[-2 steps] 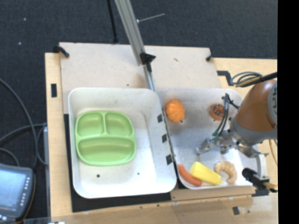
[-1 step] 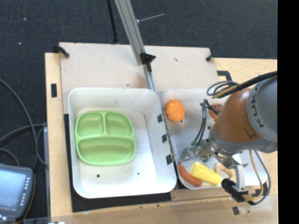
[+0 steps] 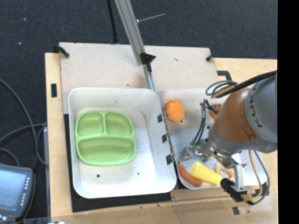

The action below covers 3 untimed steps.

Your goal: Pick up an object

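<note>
The grey arm (image 3: 243,118) hangs over the right bin (image 3: 187,97), its pincer's state impossible to tell, so a good grasp means centring over the yellow object (image 3: 204,173) near the front edge, beside the red sausage (image 3: 189,176).

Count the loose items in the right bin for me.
3: an orange ball near the bin's far left corner, a yellow piece and a red sausage at its near edge. The arm may hide more.
</note>
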Available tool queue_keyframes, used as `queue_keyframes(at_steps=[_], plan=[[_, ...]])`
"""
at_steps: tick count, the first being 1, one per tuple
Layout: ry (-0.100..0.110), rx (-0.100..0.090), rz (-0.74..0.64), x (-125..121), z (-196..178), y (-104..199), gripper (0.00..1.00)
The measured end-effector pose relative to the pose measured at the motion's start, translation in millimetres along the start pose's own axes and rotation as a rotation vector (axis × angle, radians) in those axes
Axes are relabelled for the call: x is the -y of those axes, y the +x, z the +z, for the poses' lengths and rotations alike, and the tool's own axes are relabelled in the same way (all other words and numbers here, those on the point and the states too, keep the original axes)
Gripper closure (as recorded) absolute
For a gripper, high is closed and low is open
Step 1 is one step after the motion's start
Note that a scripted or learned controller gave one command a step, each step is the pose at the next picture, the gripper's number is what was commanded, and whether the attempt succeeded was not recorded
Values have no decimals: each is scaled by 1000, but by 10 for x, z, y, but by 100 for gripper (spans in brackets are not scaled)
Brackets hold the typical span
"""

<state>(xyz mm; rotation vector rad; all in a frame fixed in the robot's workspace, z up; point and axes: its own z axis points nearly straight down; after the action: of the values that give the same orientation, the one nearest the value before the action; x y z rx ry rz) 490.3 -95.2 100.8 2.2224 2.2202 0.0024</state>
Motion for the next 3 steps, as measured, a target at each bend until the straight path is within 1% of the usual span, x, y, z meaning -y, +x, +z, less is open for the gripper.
queue_keyframes(at_steps=[2,3], plan=[[-3,1,4,-2,-1,-5,0],[-1,3,1,6,0,-236,0]])
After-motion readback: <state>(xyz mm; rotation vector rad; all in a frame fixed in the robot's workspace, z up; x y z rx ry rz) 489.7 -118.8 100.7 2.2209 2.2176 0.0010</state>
